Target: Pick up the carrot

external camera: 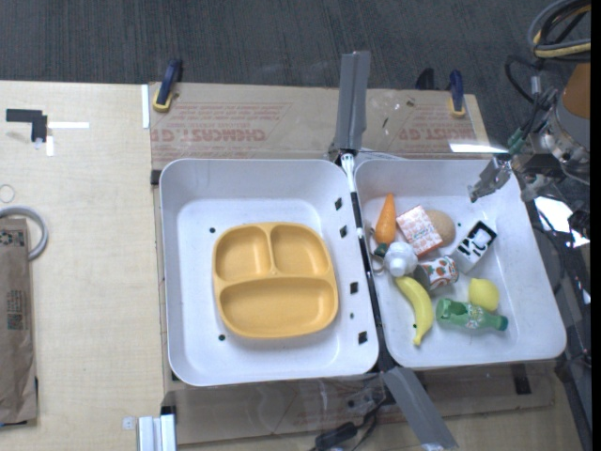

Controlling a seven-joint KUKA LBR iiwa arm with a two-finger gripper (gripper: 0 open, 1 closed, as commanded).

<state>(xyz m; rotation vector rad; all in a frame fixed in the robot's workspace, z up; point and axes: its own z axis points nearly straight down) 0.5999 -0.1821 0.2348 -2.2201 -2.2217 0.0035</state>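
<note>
The orange carrot (386, 217) lies upright-looking along the left wall of the right bin (526, 346), its thin green end toward the front. It touches a white ball (401, 261) at that end and sits just left of a red and white carton (419, 230). My gripper (488, 180) hangs over the right bin's far right corner, well to the right of the carrot and apart from it. Nothing shows in it.
Around the carrot lie a tan bun (441, 222), a black and white block (476, 241), a small can (439, 272), a banana (417, 308), a lemon (484, 293) and a green bottle (470, 316). The left bin (178, 252) holds a yellow divided plate (275, 278).
</note>
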